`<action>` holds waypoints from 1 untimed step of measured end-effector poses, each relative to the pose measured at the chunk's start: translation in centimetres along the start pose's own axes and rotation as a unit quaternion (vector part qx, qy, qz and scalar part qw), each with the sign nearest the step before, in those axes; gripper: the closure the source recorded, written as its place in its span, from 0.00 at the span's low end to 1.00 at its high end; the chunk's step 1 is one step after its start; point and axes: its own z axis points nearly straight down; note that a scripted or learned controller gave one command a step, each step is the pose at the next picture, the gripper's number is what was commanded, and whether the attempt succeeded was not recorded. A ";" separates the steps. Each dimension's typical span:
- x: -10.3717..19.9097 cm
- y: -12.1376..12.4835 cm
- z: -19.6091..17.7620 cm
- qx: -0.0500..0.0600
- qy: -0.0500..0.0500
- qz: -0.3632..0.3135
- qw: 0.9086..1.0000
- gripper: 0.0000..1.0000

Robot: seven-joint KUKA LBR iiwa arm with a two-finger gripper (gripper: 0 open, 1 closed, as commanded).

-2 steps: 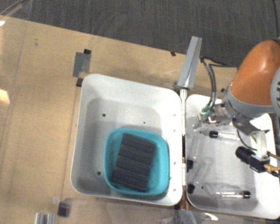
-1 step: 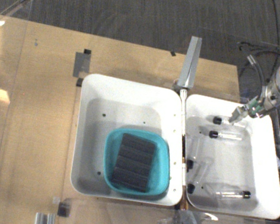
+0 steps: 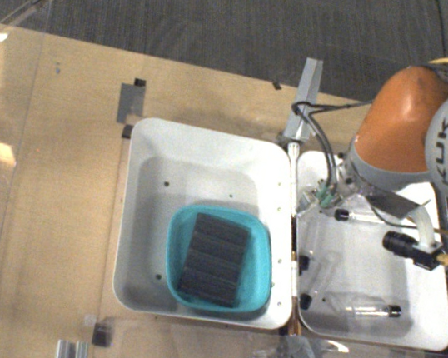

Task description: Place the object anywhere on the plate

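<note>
A teal square plate [image 3: 260,260] lies in the left white bin [image 3: 144,203], toward its front right. On the plate rests a dark grey ribbed block [image 3: 214,258], lying flat and filling most of the plate. My gripper [image 3: 324,198] hangs over the back left corner of the right bin [image 3: 427,333], under the orange wrist band, apart from the plate and the block. The wrist hides most of the gripper.
A clear tube-like item [image 3: 360,305] lies near the front of the right bin. A black cylinder [image 3: 407,245] sticks out from the arm over that bin. A rim divides the two bins. The wooden bench extends to the left.
</note>
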 end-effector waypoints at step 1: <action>-3.5 -3.5 -15.1 -0.002 -0.003 -0.095 0.995 1.00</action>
